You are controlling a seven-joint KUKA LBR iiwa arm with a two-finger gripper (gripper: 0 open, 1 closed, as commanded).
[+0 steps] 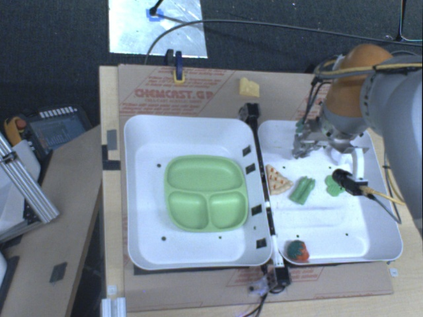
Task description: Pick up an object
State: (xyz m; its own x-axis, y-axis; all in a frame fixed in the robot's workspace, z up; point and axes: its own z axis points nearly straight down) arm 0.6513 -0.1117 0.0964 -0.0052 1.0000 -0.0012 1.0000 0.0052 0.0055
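Camera view: two white bins sit side by side on the surface (112,177). The left bin (142,236) holds one green tray (205,193) with three compartments, set near its middle. The right bin (377,233) holds four small things: one pizza slice (277,179) at its 9 o'clock edge, one green block (303,190) just beside the slice toward 3 o'clock, one green lump (332,187) further toward 3 o'clock, and one red and green piece (297,250) at the bin's 7 o'clock corner. The pincer (310,144) hangs over the right bin's 11 o'clock part, at 12 o'clock from the block and apart from it; nothing shows between its tips, and whether they are spread or pressed together I cannot tell. A black part with a cable (347,180) overlaps the lump. One yellow bit (249,87) lies on the cardboard (198,91) at 12 o'clock from the bins, and one blue and yellow clamp (178,67) sits at the cardboard's far edge.
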